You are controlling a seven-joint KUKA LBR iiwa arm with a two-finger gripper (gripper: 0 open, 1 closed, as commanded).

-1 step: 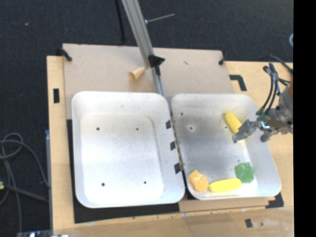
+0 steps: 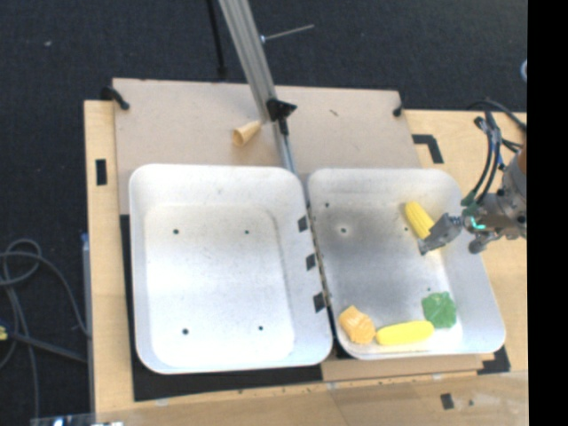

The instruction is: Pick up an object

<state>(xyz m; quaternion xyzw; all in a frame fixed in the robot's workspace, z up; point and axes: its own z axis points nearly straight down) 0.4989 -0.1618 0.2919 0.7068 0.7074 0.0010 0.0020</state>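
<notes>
The right-hand bin [image 2: 461, 273] holds four small things: a yellow corn-like piece [image 2: 417, 217] near its upper right, an orange-yellow lump [image 2: 357, 325] at the lower left corner, an elongated yellow piece [image 2: 405, 333] lying along the bottom rim just beside it, and a green crinkled lump [image 2: 438, 309] just above that piece's right end. The claw [image 2: 454, 231] sits at the bin's right side, its grey fingers reaching toward the corn-like piece and close beside its lower end; nothing shows between the fingers, and how far apart they stand I cannot tell from this slant. The corn-like piece looks the nearest candidate. It appears to be moulded plastic toy food, so probably light, stiff and fairly smooth, liable to skid or roll on the slick bin floor; a hold across its short width at the middle seems best. The green lump looks softer and irregular, the orange one blocky. Both bins are shallow white trays with rounded corners and greyish scuffed floors; the left bin [image 2: 142, 264] is alike. They rest on a pale wooden surface [image 2: 177, 114], where a small tan cone [image 2: 247, 132] lies beside a slanted aluminium post [image 2: 248, 43].
</notes>
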